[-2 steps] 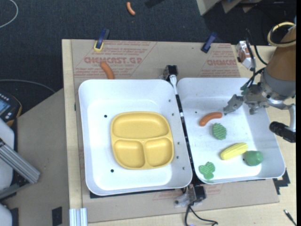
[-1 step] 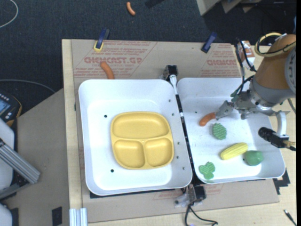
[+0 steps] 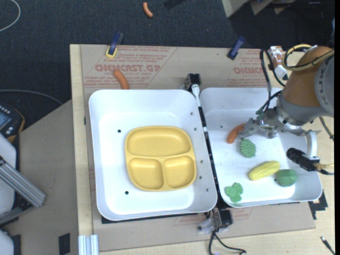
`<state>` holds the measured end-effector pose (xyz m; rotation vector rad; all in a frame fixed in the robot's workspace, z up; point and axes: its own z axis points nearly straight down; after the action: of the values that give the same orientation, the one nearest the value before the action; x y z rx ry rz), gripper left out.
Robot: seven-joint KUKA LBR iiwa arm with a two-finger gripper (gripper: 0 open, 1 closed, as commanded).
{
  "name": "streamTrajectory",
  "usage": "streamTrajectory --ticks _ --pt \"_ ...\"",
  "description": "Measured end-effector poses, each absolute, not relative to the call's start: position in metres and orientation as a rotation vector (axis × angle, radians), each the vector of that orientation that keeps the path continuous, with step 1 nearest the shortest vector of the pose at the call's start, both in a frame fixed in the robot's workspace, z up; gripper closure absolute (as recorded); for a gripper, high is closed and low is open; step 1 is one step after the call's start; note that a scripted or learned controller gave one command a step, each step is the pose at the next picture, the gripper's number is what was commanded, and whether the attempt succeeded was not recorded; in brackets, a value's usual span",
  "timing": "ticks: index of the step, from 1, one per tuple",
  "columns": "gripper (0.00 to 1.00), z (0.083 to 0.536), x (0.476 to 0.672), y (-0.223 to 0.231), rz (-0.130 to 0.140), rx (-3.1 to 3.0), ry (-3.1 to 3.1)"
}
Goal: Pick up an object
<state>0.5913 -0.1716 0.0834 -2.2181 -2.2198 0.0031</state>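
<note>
My gripper [image 3: 260, 134] hangs over the back middle of the right bin [image 3: 308, 193], open, with nothing between its fingers. Just below its left finger lies a green knobbly ball [image 3: 247, 148]. An orange sausage-shaped piece [image 3: 234, 134] lies to the gripper's left. Nearer the front sit a yellow corn cob [image 3: 264, 170], a smooth green fruit [image 3: 286, 177] and a green broccoli-like piece [image 3: 234, 191].
The left bin [image 3: 101, 142] holds a yellow divided plate [image 3: 159, 157]. A second orange piece [image 3: 121, 79] lies on the cardboard behind the left bin, and another [image 3: 147, 9] on the dark floor. Blue clamps [image 3: 114, 44] grip the board's far edge.
</note>
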Motion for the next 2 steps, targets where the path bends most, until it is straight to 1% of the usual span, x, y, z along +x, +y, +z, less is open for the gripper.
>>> streamTrajectory --ticks 1,2 --pt "1.0 0.096 0.592 -0.172 0.0 -2.222 -2.222" --pt "1.0 0.16 0.595 -0.175 -0.006 -2.227 -2.228"
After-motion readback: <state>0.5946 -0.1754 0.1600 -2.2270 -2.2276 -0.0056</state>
